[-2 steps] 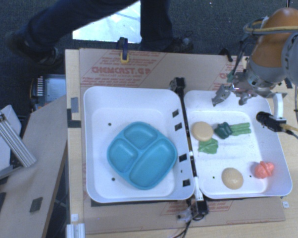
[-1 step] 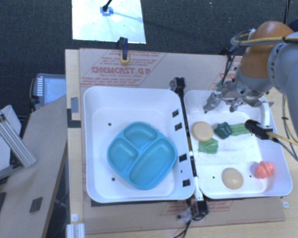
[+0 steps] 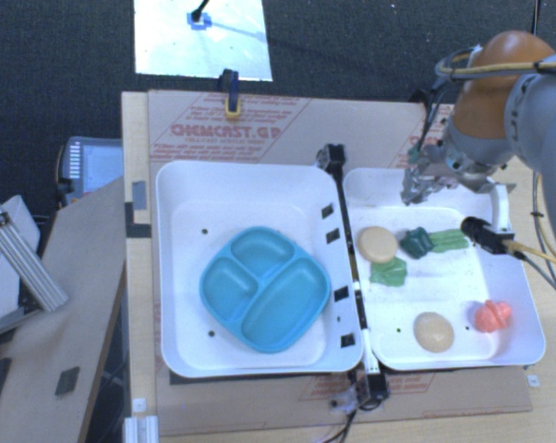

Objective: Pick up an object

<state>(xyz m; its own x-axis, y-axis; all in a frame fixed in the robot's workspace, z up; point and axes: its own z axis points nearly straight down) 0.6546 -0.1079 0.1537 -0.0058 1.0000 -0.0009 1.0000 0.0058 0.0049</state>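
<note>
My gripper [image 3: 415, 190] hangs over the far part of the right bin [image 3: 527, 340], pointing down, just above and behind the objects. Below it lie a round tan disc [image 3: 379, 244], a dark and light green piece [image 3: 432, 241] and a small green piece [image 3: 389, 271]. Nearer the front rest a tan bun-like object [image 3: 434, 331] and an orange-pink object [image 3: 491, 316]. I see nothing held at the gripper's tip.
A blue divided plate [image 3: 259, 289] lies in the left bin [image 3: 181, 247]. A black divider with clips [image 3: 344, 247] runs between the bins. The arm's orange band [image 3: 495, 72] and cables stand over the right bin's far right corner.
</note>
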